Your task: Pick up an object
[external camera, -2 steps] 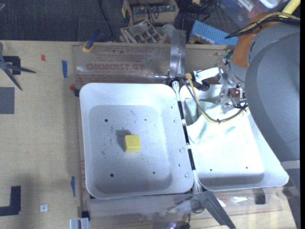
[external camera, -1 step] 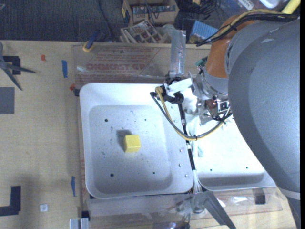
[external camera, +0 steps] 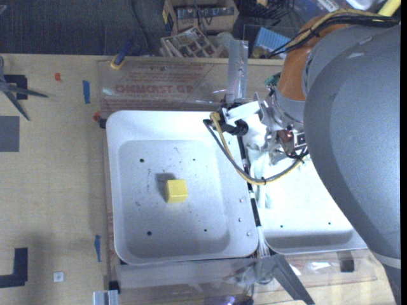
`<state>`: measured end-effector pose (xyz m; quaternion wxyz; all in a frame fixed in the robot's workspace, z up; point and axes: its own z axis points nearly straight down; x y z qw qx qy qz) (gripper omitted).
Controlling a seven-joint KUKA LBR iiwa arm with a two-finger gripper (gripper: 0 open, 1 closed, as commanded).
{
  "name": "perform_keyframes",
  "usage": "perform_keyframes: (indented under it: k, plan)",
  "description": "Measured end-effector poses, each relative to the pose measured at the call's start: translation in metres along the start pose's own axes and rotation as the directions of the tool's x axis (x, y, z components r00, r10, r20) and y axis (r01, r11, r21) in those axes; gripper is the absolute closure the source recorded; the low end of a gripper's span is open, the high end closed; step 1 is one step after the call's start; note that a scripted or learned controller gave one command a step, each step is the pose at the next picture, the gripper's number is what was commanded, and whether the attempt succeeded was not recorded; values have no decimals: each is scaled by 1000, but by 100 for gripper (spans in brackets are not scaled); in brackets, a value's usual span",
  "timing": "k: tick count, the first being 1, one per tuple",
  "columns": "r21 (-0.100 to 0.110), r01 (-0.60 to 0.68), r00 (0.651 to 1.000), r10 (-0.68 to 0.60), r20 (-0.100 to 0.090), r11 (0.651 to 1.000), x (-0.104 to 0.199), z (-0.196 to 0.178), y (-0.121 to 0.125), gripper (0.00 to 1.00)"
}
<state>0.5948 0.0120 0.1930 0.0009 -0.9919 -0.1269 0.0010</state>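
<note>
**Figure: Tool poised at the bin divide, target cube lying to its left**

From my remote station I read the scene as follows. A small yellow cube [external camera: 177,190] rests alone on the floor of the left shallow white plastic bin [external camera: 124,132], roughly central and apart from every wall. The tool [external camera: 254,146], a white-bodied assembly trailing yellow and black cables, hangs at the end of the grey arm with an orange band [external camera: 356,138] over the seam between the left bin and the right shallow white bin [external camera: 318,237]. I cannot tell how the tool stands, wide or narrow, because its body and cabling hide the tips; nothing visible lies in its grasp.

The relation that governs the next move is direction: in the camera view the cube lies to the left of the tool and somewhat lower in the picture, well apart from it. I judge that the pick has not begun. The cube has no marked long axis, so approach angle should matter little. The pale wooden surface [external camera: 51,183] surrounds both bins.
</note>
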Motion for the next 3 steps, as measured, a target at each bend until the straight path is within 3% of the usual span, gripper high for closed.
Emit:
perform_keyframes:
  k: [1, 2, 3]
  plan:
    - [0, -5, 1000, 5, 0, 1000, 0, -9, 2, 100]
    - [-2, -58, 998, 58, -2, 998, 1, -24, -12, 100]
    - [-1, 19, 1000, -19, 2, 1000, -32, -73, 78, 100]
